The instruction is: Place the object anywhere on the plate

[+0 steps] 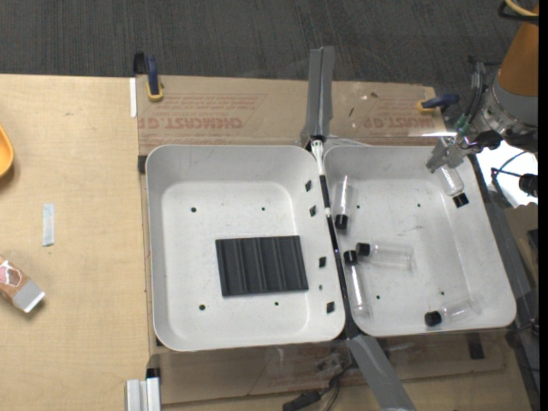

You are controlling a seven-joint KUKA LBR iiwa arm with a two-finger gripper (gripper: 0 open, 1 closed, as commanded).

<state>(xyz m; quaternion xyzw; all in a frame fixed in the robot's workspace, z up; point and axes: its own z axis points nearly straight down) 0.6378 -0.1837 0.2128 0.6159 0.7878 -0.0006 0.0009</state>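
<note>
On the bench, two white bins side by side, left bin (171,229) bearing a dark ribbed plate (261,265), right bin (488,255) scattered with clear black-capped tubes (381,253), gripper (451,166) over its far right corner clasping one tube (455,187)

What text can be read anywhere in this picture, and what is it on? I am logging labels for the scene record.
"CHEMCAST GP": red print, upside down, on the cardboard sheet behind the left bin.
A second line of red print below it: too small to read.
Faint red print on the cardboard behind the right bin: too blurred to read.
The tubes and the dark ribbed plate: no readable text.
</note>
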